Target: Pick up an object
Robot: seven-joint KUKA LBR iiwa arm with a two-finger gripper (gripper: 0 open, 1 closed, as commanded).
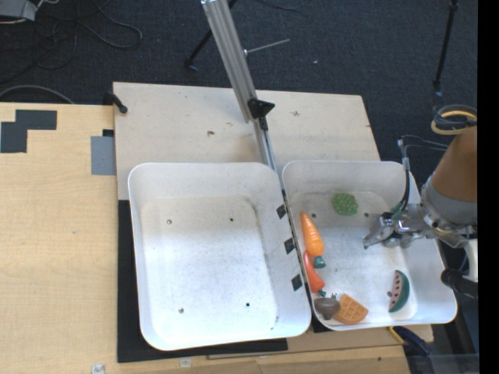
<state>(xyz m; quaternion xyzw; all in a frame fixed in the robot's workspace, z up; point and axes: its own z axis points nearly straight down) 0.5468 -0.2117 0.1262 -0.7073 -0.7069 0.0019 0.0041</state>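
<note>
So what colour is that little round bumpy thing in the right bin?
Green; the ball shows in the camera view.

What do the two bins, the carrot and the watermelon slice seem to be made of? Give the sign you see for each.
Bins: likely moulded plastic, matt white, with rounded rims and corners.
Carrot: probably toy plastic, given its smooth, even orange surface.
Watermelon slice: probably plastic too, with flat red and green colours; too small to be sure.
</note>
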